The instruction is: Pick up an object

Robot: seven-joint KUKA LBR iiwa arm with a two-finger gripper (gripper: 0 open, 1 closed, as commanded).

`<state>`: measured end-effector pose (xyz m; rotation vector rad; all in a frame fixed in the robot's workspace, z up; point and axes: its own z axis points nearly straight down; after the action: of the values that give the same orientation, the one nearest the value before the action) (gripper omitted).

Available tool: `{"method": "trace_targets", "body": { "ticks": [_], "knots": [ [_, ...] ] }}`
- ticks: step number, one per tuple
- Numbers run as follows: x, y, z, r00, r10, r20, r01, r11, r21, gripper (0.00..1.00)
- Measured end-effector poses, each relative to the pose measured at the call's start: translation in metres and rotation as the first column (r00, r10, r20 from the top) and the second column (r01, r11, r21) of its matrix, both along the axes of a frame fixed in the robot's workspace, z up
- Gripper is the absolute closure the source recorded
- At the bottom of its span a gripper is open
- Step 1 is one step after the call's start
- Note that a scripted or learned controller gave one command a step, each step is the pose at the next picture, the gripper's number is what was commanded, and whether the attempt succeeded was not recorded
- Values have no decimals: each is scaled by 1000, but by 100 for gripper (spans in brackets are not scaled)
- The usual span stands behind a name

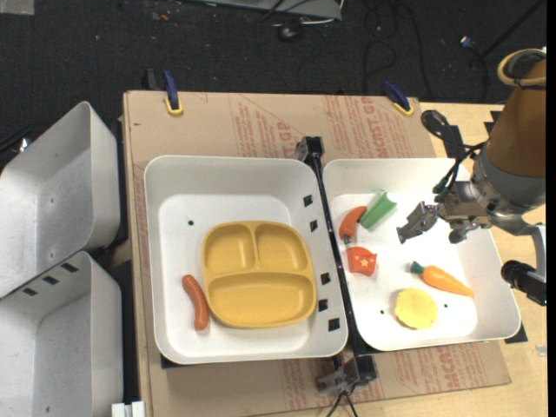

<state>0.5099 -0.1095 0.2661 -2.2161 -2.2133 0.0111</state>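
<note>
The right bin (495, 324) holds several toy foods: a green block (379, 209), an orange-red sausage (351, 222), a red pepper piece (362, 261), a carrot (443, 278) and a yellow disc (415, 308). My gripper (432, 222) hangs over the middle of that bin, right of the green block and above the carrot. Nothing shows between its dark fingers. In the left bin (165, 233) lie a yellow divided plate (258, 274) and another orange sausage (196, 301).
A black divider (328, 250) with clips runs between the two bins. Grey side trays (52, 259) stand at the far left. Yellow-tipped clamps (174, 104) hold the brown board at the back. The arm's body (521, 146) looms over the right bin's far right side.
</note>
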Motion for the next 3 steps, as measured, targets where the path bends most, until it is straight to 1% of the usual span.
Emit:
{"method": "trace_targets", "body": {
  "ticks": [1,2,3],
  "knots": [
    [2,0,5,1000,2,11,-2,1000,-2,0],
    [-4,-1,-58,1000,-1,5,1,1000,-1,0],
    [-1,0,-101,1000,-1,7,1,1000,0,0]
  ]
}}
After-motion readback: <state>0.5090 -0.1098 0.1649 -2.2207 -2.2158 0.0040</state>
